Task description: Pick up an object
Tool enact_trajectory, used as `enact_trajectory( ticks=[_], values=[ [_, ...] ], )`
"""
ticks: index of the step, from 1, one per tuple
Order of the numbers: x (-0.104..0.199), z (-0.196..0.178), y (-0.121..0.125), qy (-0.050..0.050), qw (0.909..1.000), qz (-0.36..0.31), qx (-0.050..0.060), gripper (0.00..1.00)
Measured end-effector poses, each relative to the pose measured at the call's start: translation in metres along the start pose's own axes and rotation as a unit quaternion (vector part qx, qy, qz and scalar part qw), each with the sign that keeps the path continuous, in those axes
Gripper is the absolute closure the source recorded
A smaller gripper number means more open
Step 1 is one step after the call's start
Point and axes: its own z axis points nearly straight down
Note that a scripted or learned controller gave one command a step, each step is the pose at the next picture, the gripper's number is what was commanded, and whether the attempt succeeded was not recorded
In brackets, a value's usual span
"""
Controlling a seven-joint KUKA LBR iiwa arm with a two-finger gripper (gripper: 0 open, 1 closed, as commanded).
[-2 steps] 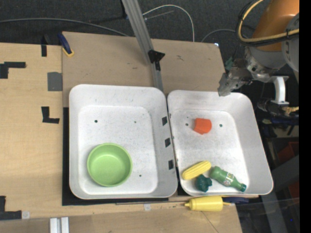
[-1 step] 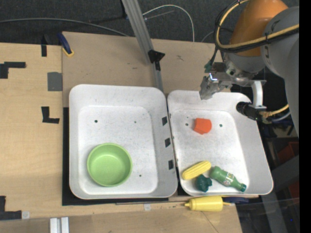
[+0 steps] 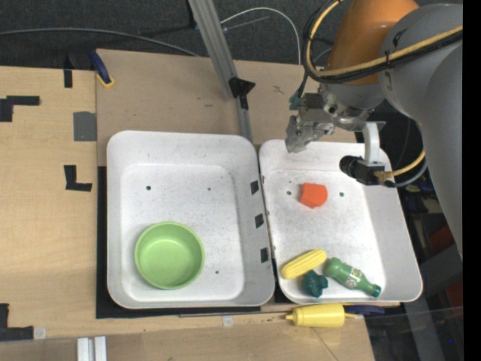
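The two bins, the left bin (image 3: 180, 145) and the right bin (image 3: 391, 269), are white with fine dark speckles. A light green bowl (image 3: 169, 255) sits at the lower left of the left bin. In the right bin, an orange block (image 3: 313, 195) lies near the middle, and toward the bottom are a yellow corn cob (image 3: 303, 262), a dark green lump (image 3: 314, 283) and a green bottle (image 3: 351, 276) with a pale label. A yellow bottle (image 3: 319, 316) lies on the tan table (image 3: 45, 224), which carries black tape marks. The arm (image 3: 421, 43) is grey with an orange band.
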Motion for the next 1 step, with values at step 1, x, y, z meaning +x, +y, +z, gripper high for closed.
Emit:
enact_trajectory(
  ticks=[1],
  values=[
    [0.0513,0.0142,-0.0064,-0.001,1.0000,0.000,0.001,1.00]
  ],
)
